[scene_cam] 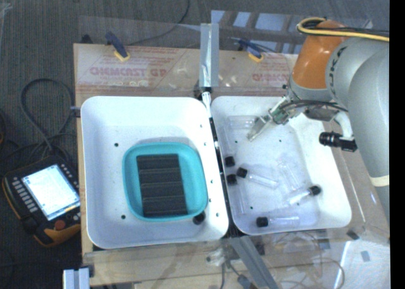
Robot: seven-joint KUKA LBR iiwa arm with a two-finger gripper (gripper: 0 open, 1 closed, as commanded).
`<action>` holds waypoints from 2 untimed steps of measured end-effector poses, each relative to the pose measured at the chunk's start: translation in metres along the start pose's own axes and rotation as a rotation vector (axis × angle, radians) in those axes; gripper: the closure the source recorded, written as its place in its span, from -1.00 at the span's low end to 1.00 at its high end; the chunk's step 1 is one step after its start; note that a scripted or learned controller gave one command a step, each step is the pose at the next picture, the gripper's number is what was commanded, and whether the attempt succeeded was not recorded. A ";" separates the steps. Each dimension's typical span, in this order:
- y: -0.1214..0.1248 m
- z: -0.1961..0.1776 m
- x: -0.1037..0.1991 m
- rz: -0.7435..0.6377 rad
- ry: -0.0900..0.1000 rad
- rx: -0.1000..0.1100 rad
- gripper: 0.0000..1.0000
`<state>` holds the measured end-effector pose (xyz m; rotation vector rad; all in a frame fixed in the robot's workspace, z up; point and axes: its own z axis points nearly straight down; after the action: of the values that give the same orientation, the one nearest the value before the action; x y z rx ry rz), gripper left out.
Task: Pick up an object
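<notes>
I see the gripper (261, 128) low over the far part of the right bin (335, 215); I cannot tell its state. Clear tubes with black caps (258, 177) lie scattered on that bin's floor, nearer the camera, apart from the gripper. The left bin (101, 117) holds a teal tray (130, 166).

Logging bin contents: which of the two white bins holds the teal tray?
The left bin; the teal tray sits in it, while the right bin holds black-capped clear tubes.
</notes>
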<state>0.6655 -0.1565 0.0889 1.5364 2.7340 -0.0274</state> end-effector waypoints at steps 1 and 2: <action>0.019 -0.001 0.032 -0.043 0.000 0.004 -1.00; 0.021 -0.012 0.032 -0.050 -0.004 -0.003 1.00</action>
<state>0.6671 -0.1176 0.0999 1.4660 2.7672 -0.0261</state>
